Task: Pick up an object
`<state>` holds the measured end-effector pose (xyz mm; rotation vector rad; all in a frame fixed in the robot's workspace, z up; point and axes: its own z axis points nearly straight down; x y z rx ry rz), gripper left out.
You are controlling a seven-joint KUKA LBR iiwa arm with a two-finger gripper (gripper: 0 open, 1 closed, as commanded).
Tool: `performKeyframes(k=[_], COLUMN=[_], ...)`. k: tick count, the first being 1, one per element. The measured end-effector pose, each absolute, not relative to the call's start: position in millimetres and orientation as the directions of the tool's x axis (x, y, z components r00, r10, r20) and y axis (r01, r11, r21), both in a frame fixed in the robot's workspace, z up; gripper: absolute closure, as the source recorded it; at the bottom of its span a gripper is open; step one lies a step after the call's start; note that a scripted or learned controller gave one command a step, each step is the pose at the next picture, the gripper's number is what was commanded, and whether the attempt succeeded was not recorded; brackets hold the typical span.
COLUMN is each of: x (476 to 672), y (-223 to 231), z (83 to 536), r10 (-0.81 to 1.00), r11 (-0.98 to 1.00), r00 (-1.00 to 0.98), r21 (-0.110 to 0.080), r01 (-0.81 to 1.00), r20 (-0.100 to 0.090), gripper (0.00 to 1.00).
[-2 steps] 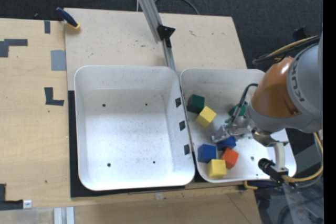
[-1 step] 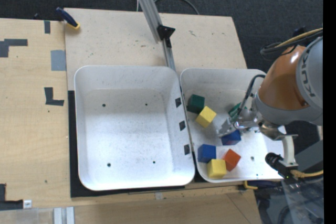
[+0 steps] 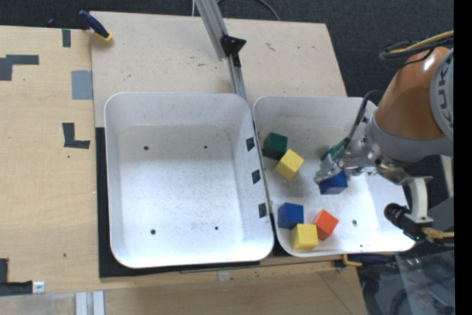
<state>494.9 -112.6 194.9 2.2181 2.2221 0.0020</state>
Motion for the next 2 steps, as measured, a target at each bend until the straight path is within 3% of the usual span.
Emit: performKeyframes(k=[1, 2], x=[495.8, 522.0], y=[-112.4, -64.3], z=[238.1, 246.2], r10=[1.0, 1.0], r11=[0.002, 0.006], r00=[-0.002, -0.006], r21=[0.003, -0.001], r01=[1.0, 1.0], r20=[-0.001, 0.002], gripper=[1.0, 1.0])
